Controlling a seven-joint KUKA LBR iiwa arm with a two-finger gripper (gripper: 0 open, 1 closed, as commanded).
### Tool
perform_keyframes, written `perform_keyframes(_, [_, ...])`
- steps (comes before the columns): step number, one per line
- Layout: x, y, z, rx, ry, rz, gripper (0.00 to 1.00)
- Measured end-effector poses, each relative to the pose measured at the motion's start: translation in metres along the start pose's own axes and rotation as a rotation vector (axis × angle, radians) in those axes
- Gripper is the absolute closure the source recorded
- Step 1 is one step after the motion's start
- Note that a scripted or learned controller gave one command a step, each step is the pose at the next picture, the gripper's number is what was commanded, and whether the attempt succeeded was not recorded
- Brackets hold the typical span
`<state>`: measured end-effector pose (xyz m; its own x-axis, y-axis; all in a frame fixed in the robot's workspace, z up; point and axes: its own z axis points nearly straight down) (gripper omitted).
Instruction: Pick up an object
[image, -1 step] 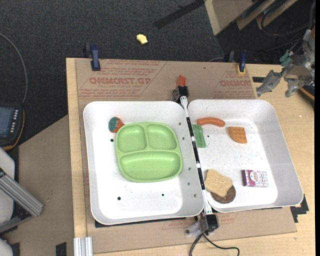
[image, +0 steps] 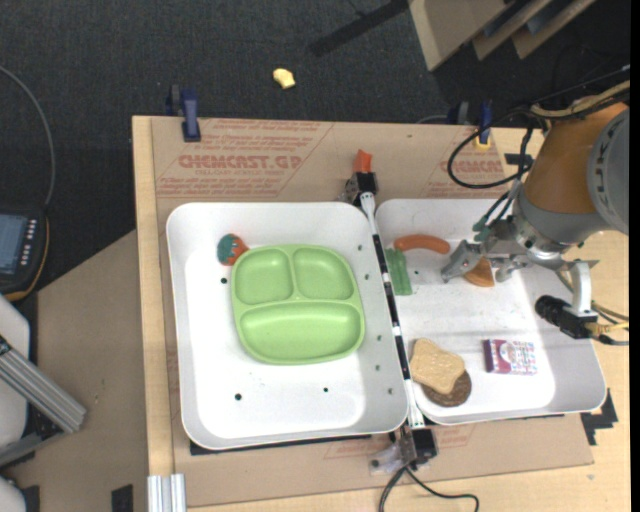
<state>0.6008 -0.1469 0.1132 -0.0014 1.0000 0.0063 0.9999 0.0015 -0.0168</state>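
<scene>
two bins (image: 200, 330), green plate (image: 297, 303), bread (image: 437, 366)

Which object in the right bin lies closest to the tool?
The small orange-brown piece, directly at the tool; the orange sausage lies farther left.

You see dark carpet floor (image: 90, 60) around the brown bench board (image: 300, 160). Beyond the board's far edge a small yellow scrap (image: 285, 77) lies on the carpet, and pale wooden furniture (image: 500, 25) stands past its far right corner. Blue clamps (image: 187, 108) grip that far edge.
</scene>
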Motion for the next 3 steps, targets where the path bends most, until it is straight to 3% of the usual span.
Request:
perform_keyframes(1, [-0.058,0.041,-0.055,-0.025,-0.012,0.004,0.00])
perform_keyframes(2, [-0.024,0.020,0.034,-0.008,-0.002,0.000,0.00])
perform_keyframes(3, [-0.026,0.023,0.017,-0.021,-0.008,0.001,1.00])
